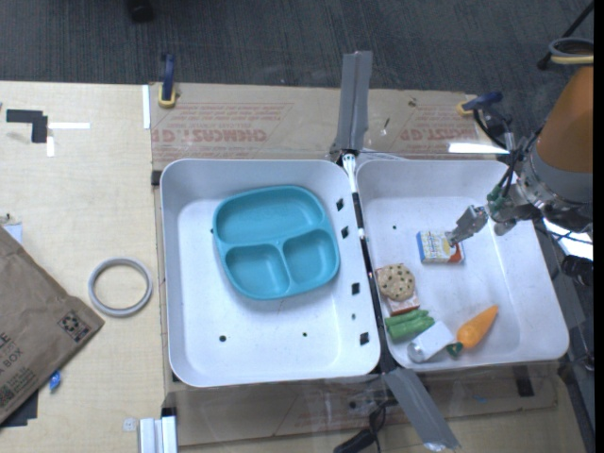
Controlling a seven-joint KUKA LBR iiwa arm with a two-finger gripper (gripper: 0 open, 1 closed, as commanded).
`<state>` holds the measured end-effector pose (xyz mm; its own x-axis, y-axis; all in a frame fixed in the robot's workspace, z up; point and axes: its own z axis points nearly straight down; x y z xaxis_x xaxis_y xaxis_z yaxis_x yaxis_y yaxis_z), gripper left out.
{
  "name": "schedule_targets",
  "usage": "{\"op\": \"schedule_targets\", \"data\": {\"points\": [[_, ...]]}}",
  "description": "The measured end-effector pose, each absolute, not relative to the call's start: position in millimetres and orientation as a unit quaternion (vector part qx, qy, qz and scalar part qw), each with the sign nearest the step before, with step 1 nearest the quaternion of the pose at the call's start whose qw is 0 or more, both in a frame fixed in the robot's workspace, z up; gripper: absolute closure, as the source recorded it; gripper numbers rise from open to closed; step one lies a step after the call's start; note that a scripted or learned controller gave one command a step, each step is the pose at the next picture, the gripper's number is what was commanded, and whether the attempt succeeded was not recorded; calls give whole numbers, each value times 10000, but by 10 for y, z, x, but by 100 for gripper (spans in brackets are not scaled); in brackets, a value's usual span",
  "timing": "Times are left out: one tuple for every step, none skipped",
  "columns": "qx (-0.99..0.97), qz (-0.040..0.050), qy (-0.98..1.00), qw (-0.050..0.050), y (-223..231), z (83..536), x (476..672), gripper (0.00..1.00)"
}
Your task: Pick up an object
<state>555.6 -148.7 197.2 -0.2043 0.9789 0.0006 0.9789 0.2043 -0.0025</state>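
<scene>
The pincer [464,229] is seen low in the right bin [528,343], its tip just beside the small white and blue packet [435,246]; how far it is opened cannot be told, and nothing is seen held. Nearer the front are found a cookie [395,280], a green piece [409,324] and a carrot [477,327]. A teal divided plate [276,241] is laid in the left bin [184,281].

One camera sits high above the bench [85,206] and looks down at a slant. It sees both white bins [189,281] whole, from fairly far away.
</scene>
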Motion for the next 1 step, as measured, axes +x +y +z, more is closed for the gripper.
{"op": "schedule_targets", "data": {"points": [[-6615, 0, -7500, -5, -1390, 920, 5727, 0]]}}
